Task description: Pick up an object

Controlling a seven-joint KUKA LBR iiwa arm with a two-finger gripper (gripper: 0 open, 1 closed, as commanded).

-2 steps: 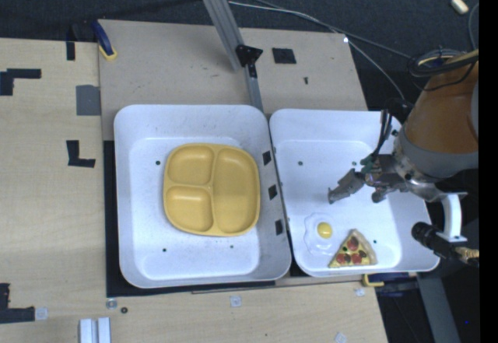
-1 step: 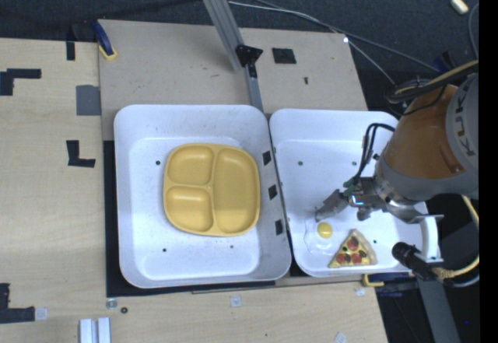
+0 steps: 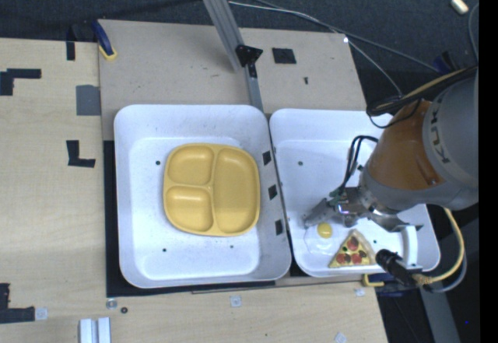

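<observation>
Nearest you, along the front edge of the right bin (image 3: 311,131), you have two small things: one toy pizza slice (image 3: 352,251), a tan wedge with red and green toppings, and just to its left one white piece with a yellow center (image 3: 324,232) that looks like a fried egg. They lie close together, near the bin's front rim.

Just above them sits the gripper (image 3: 327,213), low over the right bin's floor beside the egg-like piece. You cannot tell from this angle whether it is spread or closed, and nothing shows pinched in it. The single arm (image 3: 408,159), with its orange band, reaches in from the right over that bin.

To the left, the second white bin (image 3: 140,178) holds one yellow divided plate (image 3: 212,189) with three compartments, lying flat near its middle.

Farther back you see the tan tabletop (image 3: 179,61), one slanted metal post (image 3: 222,7) rising from behind the bins, and several cables (image 3: 311,19) running over the dark floor beyond.
</observation>
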